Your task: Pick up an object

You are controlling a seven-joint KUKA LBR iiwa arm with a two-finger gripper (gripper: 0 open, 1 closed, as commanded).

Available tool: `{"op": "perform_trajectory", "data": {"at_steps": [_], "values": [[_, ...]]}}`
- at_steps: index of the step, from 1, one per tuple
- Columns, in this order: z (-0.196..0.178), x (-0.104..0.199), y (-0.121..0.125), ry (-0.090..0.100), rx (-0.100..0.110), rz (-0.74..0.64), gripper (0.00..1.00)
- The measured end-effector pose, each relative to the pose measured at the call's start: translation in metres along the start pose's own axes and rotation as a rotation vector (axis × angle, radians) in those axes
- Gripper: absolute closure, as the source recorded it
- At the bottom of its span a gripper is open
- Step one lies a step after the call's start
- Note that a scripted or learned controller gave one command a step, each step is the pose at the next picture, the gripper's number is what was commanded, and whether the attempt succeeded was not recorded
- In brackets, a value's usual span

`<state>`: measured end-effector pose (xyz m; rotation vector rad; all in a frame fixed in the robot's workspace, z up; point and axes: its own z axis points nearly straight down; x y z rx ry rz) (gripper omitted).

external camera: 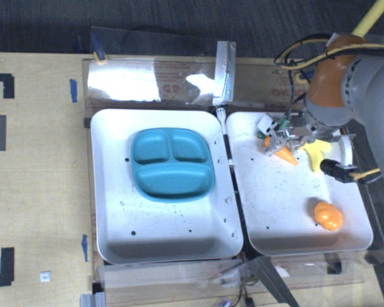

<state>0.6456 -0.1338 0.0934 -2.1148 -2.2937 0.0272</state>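
The right bin (288, 216) holds an orange carrot-shaped toy (284, 153), a yellow toy (317, 152) beside it, and an orange ball-like fruit (328, 215) near the front right corner. My gripper (283, 139) hangs low over the bin's back part, right at the carrot-shaped toy and just left of the yellow one. Its fingertips sit over the carrot's upper end; whether they touch it is unclear. The grey arm with the orange band (326, 82) comes in from the upper right.
The left bin (115, 222) holds a blue divided plate (173, 162). A shiny clear sheet (153, 75) and a metal bracket (224, 72) stand behind the bins. Cables (345, 170) trail along the right bin's right side.
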Motion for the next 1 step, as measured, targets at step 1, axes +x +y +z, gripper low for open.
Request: {"op": "perform_trajectory", "data": {"at_steps": [1], "values": [[-0.1207,0.0325,0.0095,-0.005,-0.04,0.06,1.0]]}}
